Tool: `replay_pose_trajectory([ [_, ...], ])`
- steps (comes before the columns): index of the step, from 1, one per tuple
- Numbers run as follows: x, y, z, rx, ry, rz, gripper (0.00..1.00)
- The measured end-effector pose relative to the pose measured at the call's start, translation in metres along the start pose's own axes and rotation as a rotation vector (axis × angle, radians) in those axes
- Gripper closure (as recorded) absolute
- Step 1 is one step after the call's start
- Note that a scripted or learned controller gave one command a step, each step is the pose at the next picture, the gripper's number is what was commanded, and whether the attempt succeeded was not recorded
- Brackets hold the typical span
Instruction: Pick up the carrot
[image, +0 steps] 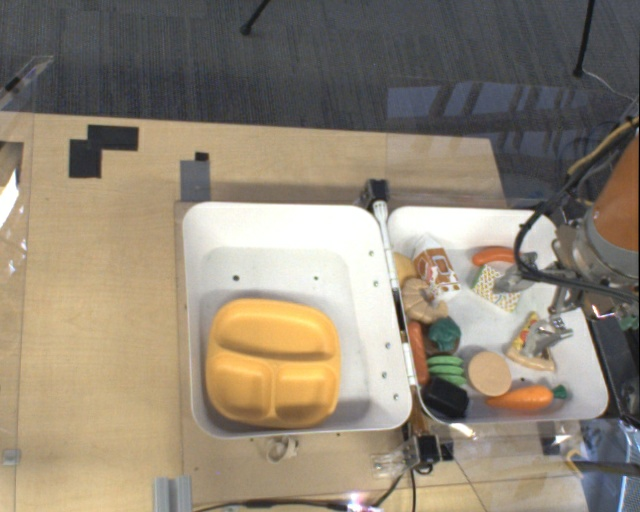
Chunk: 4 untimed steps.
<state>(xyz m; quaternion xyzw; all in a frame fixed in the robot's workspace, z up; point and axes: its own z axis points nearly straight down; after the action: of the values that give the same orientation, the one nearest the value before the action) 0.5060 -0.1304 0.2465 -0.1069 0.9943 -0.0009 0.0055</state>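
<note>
The carrot (520, 398) is orange with a green stub at its right end. It lies flat along the front wall of the right bin (470, 232). My gripper (543, 334) hangs from the grey arm at the right, low over the bin's right side. It is just behind the carrot, over a small yellow and red wedge-shaped toy (524, 352). The carrot lies apart from the gripper with nothing covering it.
Beside the carrot are a tan disc (489, 373), a green pea pod (447, 367) and a black piece (446, 398). Further back lie an orange sausage (493, 256) and a brown carton (436, 270). A yellow divided tray (272, 360) sits in the left bin (280, 235).
</note>
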Motion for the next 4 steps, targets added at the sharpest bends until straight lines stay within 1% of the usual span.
replay_pose_trajectory([
  [1,-0.016,0.074,0.019,-0.003,0.001,0.329,0.00],
  [2,-0.012,0.136,0.061,-0.002,0.004,0.602,0.00],
  [3,-0.064,0.295,0.148,0.009,-0.003,0.595,0.00],
  [4,-0.062,0.299,0.136,0.007,0.010,0.585,1.00],
])
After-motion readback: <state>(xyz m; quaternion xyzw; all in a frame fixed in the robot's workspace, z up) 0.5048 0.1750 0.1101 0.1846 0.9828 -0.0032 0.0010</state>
